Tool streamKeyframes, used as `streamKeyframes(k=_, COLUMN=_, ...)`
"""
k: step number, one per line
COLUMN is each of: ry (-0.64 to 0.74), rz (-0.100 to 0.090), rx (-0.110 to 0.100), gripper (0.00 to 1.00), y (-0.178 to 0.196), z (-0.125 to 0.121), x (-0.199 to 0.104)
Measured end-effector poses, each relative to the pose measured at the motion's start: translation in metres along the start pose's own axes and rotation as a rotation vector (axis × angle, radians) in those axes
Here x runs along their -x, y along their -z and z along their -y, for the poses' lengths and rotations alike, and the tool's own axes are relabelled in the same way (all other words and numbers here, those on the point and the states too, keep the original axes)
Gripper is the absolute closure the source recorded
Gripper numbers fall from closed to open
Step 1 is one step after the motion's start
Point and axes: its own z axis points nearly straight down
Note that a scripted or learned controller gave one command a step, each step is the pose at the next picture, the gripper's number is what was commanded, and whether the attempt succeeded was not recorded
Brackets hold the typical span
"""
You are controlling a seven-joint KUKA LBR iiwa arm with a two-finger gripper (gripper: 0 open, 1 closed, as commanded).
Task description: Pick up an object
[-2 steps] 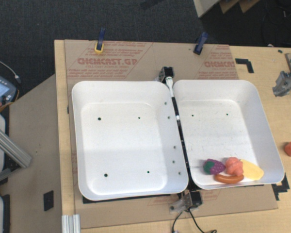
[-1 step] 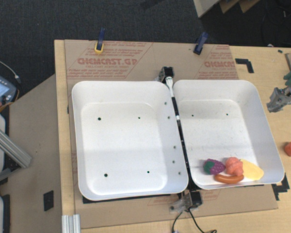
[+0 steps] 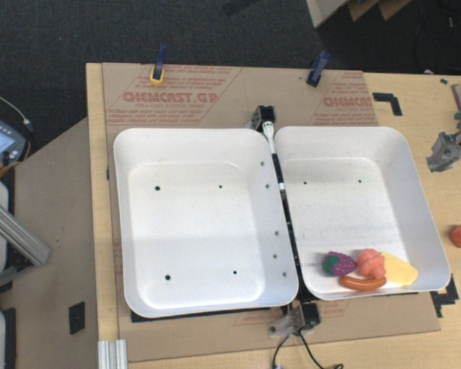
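Toys are lying in the right bin (image 3: 346, 206) on the worktop (image 3: 238, 91).
A purple toy (image 3: 339, 264), orange toy (image 3: 371, 262), yellow toy (image 3: 400, 270) and sausage (image 3: 362, 283) are clustering at its near edge.

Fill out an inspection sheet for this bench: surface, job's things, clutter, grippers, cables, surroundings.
Surface: brown board bearing left bin and right bin, side by side.
Job's things: purple toy, pink toy, yellow toy and orange sausage-shaped toy, bunched in the right bin's near corner.
Clutter: orange object on the board, right of the bins.
Grippers: grey metal part at the right edge; fingers cannot be judged.
Cables: black cable trailing off the near edge.
Surroundings: dark carpet; two clamps on the far edge.
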Motion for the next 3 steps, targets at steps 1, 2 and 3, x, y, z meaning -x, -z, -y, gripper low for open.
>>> streamKeyframes(k=1, ry=0.0, rz=0.002, rx=0.003, gripper=1.0, y=0.01, z=-0.001, x=0.0)
streamKeyframes(k=2, ry=0.001, rz=0.004, rx=0.007, gripper=1.0, y=0.021, z=-0.001, x=0.001)
streamKeyframes(k=3, ry=0.001, rz=0.007, rx=0.011, gripper=1.0, y=0.031, z=-0.002, x=0.001)
